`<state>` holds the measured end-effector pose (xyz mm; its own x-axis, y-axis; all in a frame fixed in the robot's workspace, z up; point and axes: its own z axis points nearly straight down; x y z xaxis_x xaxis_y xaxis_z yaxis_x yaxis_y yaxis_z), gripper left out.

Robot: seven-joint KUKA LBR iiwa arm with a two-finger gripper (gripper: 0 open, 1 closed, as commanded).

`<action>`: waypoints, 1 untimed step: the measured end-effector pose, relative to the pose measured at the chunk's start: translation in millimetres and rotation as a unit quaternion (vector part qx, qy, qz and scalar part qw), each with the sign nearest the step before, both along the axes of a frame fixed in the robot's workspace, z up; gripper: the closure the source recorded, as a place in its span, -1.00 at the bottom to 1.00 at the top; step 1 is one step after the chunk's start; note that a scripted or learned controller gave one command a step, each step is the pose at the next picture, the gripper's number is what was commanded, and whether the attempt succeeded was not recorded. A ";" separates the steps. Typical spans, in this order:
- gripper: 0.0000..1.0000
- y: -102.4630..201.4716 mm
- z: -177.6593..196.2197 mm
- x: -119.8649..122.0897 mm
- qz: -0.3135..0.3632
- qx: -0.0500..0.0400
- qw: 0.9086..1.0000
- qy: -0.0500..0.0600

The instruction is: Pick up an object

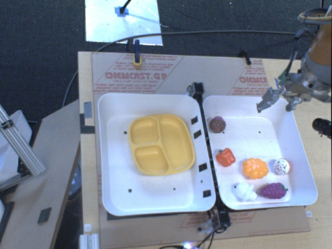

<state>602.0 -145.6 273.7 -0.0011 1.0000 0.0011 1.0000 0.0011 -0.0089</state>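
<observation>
1. The gripper (280, 100) hangs above the far edge of the right bin (298, 139); its fingers (265, 104) stand apart, with nothing between them.
2. In that bin lie a brown ball (217, 124), a red pepper (225, 157), an orange pumpkin (255, 168), a spotted white ball (281, 166), purple grapes (273, 191) and a white toy (245, 191).
3. The left bin (111, 139) holds a yellow tray (161, 143).
</observation>
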 end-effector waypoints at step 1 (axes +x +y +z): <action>-1.00 0.3 6.5 1.8 0.001 -0.001 1.000 -0.005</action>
